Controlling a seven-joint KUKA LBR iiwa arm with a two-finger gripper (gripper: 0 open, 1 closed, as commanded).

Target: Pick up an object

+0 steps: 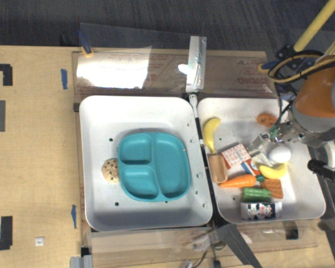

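Observation:
The right bin (307, 202) holds a heap of toy food. In it lie a yellow banana (211, 133), a red-and-white small box (236, 156), a carrot (238, 181), a green cucumber (256, 194), a can (261, 209), a white egg (279, 154), a yellow piece (272, 171) and an orange piece (266, 118). My gripper (269, 137) reaches in from the right and hangs low over the heap, just above the egg and right of the box. I see nothing held in it.
The left bin (95, 121) carries a teal divided plate (154, 165) with a cookie (110, 170) at its left side. A metal divider (196, 66) stands behind the bins. Cables (293, 60) and a yellow pole (321, 17) crowd the upper right.

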